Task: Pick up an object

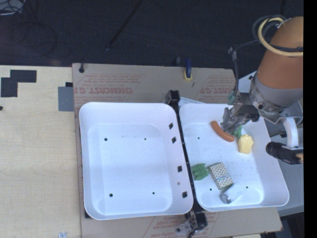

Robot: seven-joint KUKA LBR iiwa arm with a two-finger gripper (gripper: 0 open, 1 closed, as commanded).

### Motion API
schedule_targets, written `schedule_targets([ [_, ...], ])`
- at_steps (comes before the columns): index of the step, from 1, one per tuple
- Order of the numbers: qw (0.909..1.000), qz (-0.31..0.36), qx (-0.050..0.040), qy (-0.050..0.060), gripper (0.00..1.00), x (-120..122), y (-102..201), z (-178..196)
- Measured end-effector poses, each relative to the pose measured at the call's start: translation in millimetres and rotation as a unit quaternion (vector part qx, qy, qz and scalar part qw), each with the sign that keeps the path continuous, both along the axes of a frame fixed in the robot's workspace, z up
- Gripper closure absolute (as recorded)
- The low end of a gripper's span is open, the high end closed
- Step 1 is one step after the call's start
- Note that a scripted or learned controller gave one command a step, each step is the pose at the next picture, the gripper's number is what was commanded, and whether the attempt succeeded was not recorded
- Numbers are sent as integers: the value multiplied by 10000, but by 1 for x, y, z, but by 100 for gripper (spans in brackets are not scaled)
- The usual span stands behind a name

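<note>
Nearest, a grey cylinder [226,198] lies apart in the right bin [275,195], while the gripper [232,122], grip state I cannot tell, hovers over the orange sausage [222,131], seemingly targeting it.

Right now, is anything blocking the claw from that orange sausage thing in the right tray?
Nothing visible does. The gripper hangs right at the orange sausage, near its right end. The yellow piece lies lower right, clear of the path.

bright, even light from above washes the two shallow white plastic bins [129,113] nearly flat, with soft shadows along their walls. the dark floor behind the bench is murky, and the whole view is slightly soft and grainy.
</note>
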State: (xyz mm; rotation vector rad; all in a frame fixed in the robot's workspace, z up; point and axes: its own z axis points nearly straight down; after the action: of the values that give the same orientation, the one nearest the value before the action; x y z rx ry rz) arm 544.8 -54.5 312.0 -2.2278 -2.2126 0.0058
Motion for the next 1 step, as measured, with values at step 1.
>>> schedule_targets([
  [1,10000,56,14,9,100,-12,57,-13],
])
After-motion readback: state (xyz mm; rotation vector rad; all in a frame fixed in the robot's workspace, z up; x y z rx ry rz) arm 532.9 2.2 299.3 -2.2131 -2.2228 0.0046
